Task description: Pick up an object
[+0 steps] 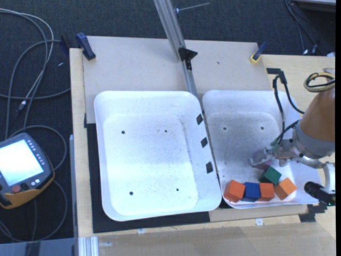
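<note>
Blocks: five small blocks cluster in the near right corner of the right bin (pixel 240 111)
Orange block (pixel 234 191): leftmost of the near row, against the bin's near rim
Blue block (pixel 252 191): just right of it, touching
Small orange block (pixel 266 190): next in the row, touching the blue one
Tilted orange block (pixel 286 188): right end of the cluster, turned at an angle
Green block (pixel 272 175): just behind the row, toward the far side
Jaws (pixel 262 159): low over the right bin, just beside the green block on its far left; whether they are apart or together cannot be told, and no block shows between them
Arm (pixel 318 124): reaches in from the right
Left bin (pixel 144 153): white, speckled, on the worktop (pixel 138 63)
Pendant (pixel 21 169): lit screen, on the floor far left
</note>
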`<state>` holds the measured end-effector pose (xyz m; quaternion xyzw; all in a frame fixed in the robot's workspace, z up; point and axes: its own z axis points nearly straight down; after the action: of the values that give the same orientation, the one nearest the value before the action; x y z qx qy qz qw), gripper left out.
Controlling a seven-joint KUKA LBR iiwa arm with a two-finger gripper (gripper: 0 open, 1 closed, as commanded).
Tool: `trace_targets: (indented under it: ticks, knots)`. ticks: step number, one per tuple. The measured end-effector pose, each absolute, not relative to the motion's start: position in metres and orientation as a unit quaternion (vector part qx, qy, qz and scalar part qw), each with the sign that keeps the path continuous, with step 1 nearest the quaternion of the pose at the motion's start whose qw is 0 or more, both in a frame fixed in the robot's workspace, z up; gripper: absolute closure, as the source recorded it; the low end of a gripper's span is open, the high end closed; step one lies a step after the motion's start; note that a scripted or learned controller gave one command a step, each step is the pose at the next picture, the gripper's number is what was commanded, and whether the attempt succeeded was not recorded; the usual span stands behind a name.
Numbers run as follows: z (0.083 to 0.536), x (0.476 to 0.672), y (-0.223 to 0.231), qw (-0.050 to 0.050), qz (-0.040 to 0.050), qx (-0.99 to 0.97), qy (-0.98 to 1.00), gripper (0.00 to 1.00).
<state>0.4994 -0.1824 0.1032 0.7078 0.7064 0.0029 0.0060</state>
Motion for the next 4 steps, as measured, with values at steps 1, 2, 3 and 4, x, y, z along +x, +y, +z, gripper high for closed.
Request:
trace_targets:
  ticks: [1,2,3,4]
  knots:
    - [0.099,0.504,-0.122,-0.002,0.0011,0.705,0.709,0.00]
    - [0.100,0.548,-0.100,0.001,0.0014,0.705,0.709,0.00]
    - [0.110,0.547,-0.102,0.000,0.0010,0.707,0.708,1.00]
    - [0.203,0.487,-0.051,0.000,0.0022,0.706,0.709,1.00]
